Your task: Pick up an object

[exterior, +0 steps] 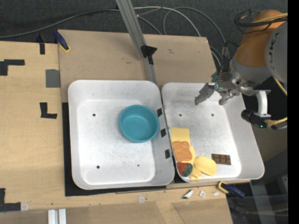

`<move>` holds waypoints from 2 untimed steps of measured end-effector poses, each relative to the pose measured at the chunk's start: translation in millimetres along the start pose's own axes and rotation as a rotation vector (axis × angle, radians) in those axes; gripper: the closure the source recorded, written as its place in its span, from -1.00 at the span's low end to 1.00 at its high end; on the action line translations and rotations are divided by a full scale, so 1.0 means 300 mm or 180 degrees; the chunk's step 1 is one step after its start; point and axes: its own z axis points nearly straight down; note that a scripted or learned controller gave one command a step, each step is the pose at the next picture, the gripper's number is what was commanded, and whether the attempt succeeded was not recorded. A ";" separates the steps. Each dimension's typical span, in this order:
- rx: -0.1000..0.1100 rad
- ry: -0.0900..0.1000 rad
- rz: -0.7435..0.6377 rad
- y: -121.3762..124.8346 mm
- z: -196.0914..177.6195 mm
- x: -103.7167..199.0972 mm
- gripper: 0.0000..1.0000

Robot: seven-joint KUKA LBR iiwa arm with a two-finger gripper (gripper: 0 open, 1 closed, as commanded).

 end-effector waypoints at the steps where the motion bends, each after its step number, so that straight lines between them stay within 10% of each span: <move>1: 0.0000 0.0000 -0.0001 0.000 0.000 0.000 -1.00; 2: 0.0014 -0.0002 0.0001 0.001 0.149 0.017 -1.00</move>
